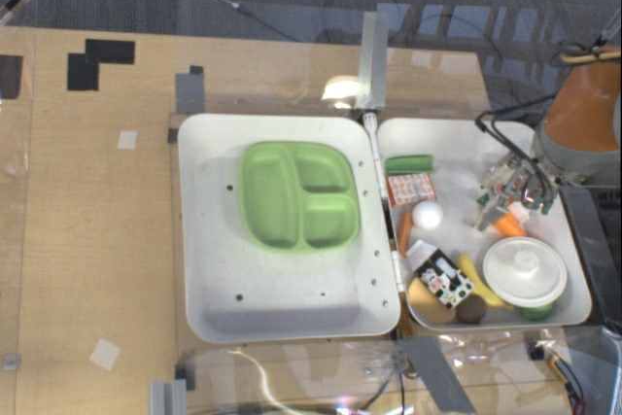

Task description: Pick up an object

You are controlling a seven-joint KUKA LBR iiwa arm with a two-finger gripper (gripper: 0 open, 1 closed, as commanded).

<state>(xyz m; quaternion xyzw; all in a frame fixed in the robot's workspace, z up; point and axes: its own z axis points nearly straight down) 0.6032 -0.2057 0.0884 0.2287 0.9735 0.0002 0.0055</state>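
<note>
Camera view: two white bins on bench, arm entering from 3 o'clock.

Left bin: green divided tray, near centre. Right bin: green block at 11 o'clock; patterned card box just below; white ball near centre; orange piece just beside claw; white lidded bowl at 4 o'clock; banana, black patterned box and dark brown round item toward 6 o'clock. Claw low over bin at 2 o'clock; finger state cannot tell; nothing seen gripped.
</note>
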